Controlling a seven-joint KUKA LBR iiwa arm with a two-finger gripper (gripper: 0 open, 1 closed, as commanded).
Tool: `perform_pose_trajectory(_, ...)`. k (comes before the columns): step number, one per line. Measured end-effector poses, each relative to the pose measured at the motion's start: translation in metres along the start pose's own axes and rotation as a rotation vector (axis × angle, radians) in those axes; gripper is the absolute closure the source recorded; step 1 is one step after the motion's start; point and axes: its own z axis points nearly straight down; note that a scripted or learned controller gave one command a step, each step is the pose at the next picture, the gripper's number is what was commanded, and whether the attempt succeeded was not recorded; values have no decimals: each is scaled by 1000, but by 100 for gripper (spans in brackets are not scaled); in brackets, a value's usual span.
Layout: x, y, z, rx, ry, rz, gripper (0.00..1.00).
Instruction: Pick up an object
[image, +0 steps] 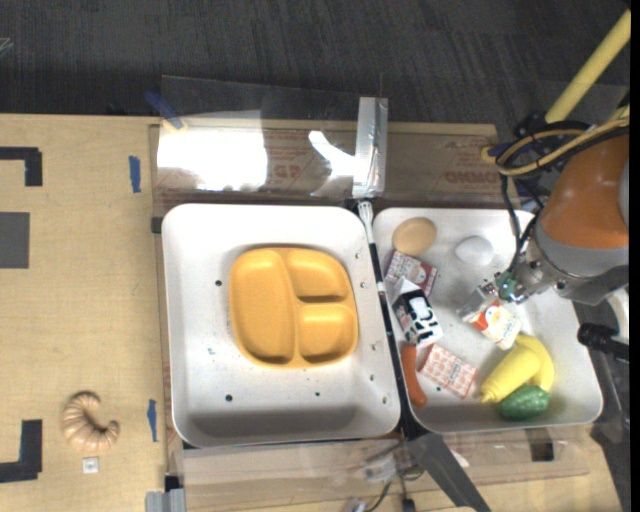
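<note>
The right bin (590, 400) holds several small objects. A tan bun (414, 236) and a white round lid (474, 250) lie at its far side. Nearer the divider are a patterned packet (410, 270), a black-and-white item (418, 318), a red sausage (413, 372) and a red-and-white packet (447, 370). A yellow toy (520, 365) and a green one (524, 402) sit at the near right. My gripper (503, 289) hangs low over the bin's middle right, just above a white-and-orange sachet (497, 322). The wrist hides what lies directly under it.
The left bin (190, 300) holds a yellow divided plate (294, 305). A croissant-shaped toy (90, 420) lies on the bench at the near left. The arm's orange band (595, 195) and yellow cables (540, 145) stand over the right bin's far right corner.
</note>
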Motion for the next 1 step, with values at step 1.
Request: perform_pose_trajectory(1,89,46,-41,1,0,273,100)
